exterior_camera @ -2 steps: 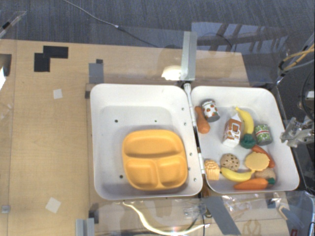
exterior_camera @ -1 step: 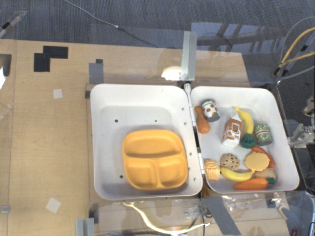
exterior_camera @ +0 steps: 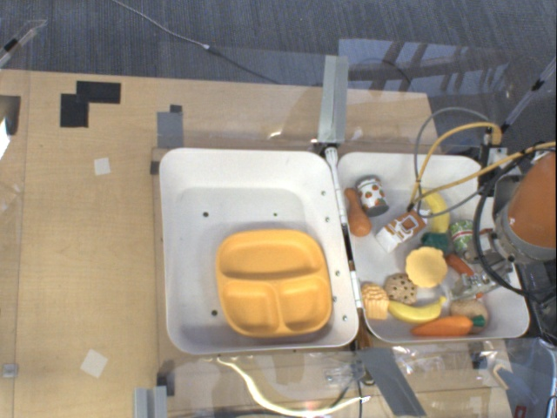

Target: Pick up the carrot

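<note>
On the wooden bench [exterior_camera: 78, 259], the carrot [exterior_camera: 444, 326] lies in the right bin [exterior_camera: 519, 319] just below the banana [exterior_camera: 415, 310], while the gripper [exterior_camera: 487, 255] beside them hides its state.

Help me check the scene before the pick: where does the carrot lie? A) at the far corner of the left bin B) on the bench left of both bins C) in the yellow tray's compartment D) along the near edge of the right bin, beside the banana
D: the carrot lies along the near edge of the right bin, just below the banana.
</note>
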Robot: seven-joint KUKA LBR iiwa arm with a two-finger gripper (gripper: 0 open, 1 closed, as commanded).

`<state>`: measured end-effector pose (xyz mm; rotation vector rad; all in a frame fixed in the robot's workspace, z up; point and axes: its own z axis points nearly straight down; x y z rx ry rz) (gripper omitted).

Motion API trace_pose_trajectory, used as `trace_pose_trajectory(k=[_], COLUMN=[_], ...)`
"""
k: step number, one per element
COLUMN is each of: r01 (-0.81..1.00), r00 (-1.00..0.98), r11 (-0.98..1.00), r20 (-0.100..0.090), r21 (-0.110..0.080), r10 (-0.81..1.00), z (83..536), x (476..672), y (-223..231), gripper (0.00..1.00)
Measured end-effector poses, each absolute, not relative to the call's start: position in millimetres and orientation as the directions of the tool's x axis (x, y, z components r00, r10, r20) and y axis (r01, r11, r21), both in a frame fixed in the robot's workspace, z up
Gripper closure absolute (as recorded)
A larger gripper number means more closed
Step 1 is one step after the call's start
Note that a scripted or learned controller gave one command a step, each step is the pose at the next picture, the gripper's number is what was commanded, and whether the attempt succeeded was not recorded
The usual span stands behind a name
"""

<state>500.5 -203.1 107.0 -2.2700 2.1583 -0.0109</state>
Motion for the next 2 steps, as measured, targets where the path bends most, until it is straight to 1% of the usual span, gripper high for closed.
trace_pose_trajectory(k=[1, 2], r01=[-0.984, -0.925], r00=[0.180, 0.381], r11=[-0.180, -0.381], r20=[0.004, -0.002], r21=[-0.012, -0.003], r10=[-0.984, -0.925], z=[204.6, 138.7], x=[500.4, 487.4], y=[-198.1, -198.5], gripper=[1.00, 1.00])
